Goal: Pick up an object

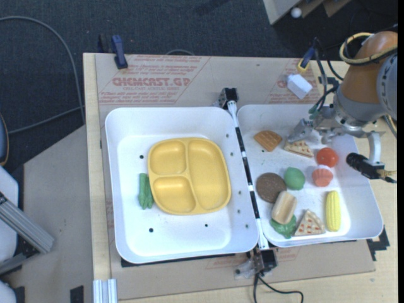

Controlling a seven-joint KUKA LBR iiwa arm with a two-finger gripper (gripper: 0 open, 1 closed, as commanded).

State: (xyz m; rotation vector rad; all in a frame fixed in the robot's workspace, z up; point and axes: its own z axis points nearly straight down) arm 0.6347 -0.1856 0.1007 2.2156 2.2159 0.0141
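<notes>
On the worktop [189, 74], two white bins [126, 188]. Left of the end effector [303, 131]: one yellow divided plate [188, 174], one green pea pod [146, 191]. Around it: two pizza slices [299, 148], two tomatoes [326, 157], one cookie [271, 186], corn cob [332, 210], hot dog [283, 207], lime [294, 178]. Its opening I cannot tell; it hovers just beside the upper slice.

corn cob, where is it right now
The corn cob lies in the right bin, near its right wall, just right of a pizza slice and below two tomatoes.
</notes>
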